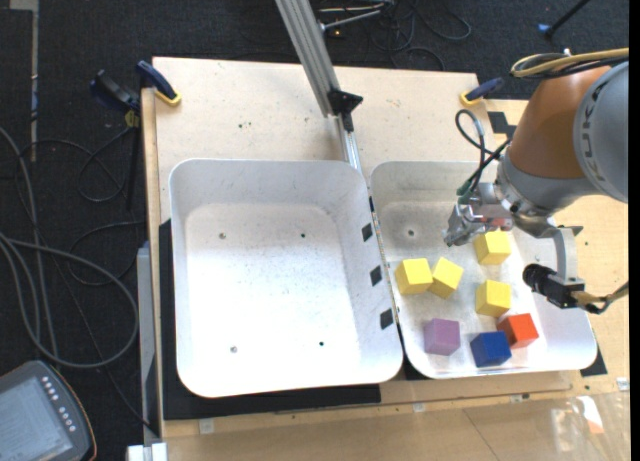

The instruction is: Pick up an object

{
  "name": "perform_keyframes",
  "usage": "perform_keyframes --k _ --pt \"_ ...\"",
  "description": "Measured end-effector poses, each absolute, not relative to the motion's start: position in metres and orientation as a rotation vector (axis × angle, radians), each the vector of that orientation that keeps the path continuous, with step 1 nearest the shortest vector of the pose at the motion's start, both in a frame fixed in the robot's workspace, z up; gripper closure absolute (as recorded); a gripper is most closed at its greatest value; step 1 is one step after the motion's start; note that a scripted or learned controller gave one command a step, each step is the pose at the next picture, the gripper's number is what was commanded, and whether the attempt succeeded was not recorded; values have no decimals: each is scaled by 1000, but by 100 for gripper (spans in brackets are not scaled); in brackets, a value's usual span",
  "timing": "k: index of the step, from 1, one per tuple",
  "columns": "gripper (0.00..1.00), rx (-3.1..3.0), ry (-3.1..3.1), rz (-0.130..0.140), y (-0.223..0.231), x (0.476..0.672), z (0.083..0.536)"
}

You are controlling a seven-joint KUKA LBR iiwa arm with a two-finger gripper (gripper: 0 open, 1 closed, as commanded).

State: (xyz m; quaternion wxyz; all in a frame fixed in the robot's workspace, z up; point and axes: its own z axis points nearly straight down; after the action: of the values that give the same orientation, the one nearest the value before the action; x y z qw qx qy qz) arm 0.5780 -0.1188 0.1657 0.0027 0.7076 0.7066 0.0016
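Observation:
The right bin [415, 181] holds several small blocks. Two yellow blocks [414, 275] [447, 276] lie side by side near its middle. Another yellow block [493, 246] lies just right of my gripper [463, 228], and one more yellow block [493, 297] sits below it. Along the front edge are a purple block [441, 336], a blue block [490, 348] and an orange-red block [520, 329]. My gripper hangs low over the back half of the right bin, to the upper right of the yellow pair, with the arm's body covering much of it.
The left bin [200, 189] stands beside the right one, and their rims meet at the centre. A slanted metal rail [305, 34] runs from the top down to the bins' junction. Clamps [158, 82] sit at the bench's back corners. Cables trail off the arm's wrist [555, 284].

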Motion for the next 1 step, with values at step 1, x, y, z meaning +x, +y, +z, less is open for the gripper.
perform_keyframes --k 1 --pt "100 2214 2220 6 -115 587 213"
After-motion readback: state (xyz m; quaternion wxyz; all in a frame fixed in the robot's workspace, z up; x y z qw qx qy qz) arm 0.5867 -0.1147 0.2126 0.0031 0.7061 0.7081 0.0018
